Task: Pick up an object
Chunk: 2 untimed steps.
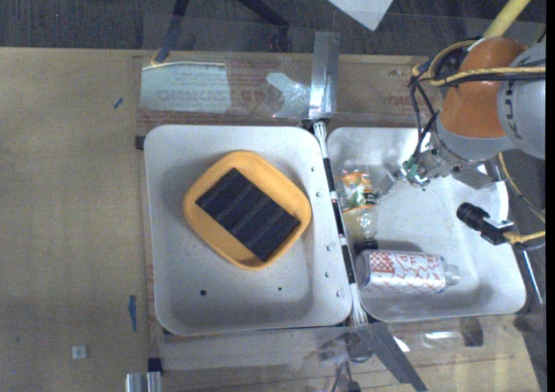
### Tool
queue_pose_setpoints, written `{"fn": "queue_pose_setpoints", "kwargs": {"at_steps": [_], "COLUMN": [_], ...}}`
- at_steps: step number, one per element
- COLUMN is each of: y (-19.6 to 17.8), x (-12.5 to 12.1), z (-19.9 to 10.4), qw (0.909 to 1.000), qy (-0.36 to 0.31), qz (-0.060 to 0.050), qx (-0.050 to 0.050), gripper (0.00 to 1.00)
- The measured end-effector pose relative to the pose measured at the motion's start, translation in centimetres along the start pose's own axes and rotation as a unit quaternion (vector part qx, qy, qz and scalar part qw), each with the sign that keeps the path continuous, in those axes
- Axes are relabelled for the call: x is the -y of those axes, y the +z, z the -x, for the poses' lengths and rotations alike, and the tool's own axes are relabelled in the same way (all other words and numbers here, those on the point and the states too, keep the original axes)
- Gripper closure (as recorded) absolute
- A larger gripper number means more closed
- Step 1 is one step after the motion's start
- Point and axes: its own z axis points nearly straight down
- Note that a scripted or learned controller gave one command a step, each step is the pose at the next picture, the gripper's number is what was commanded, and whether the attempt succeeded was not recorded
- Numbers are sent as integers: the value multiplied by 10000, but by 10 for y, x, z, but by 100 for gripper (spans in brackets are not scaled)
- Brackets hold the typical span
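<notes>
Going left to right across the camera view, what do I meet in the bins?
Left bin → yellow tray with dark panel → clear bottle with orange label → white bottle with red print → arm over the right bin.

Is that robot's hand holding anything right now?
It cannot be told. The hand hangs over the right bin, too small and cluttered to read; the bottle lies loose on the bin's floor.

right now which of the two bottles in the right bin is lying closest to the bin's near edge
The red-and-white patterned bottle, lying on its side along the right bin's near edge. The small orange-labelled bottle lies farther back, against the divider beside the left bin.
</notes>
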Motion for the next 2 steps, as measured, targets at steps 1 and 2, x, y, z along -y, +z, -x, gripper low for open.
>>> {"fn": "queue_pose_setpoints", "kwargs": {"at_steps": [1, 2], "y": [19, 20], "x": [-23, -36], "z": [-1, 5], "qw": [9974, 9991], "qy": [-706, -411], "qz": [-10, -7], "qx": [105, 97], "gripper": [0, 0]}}
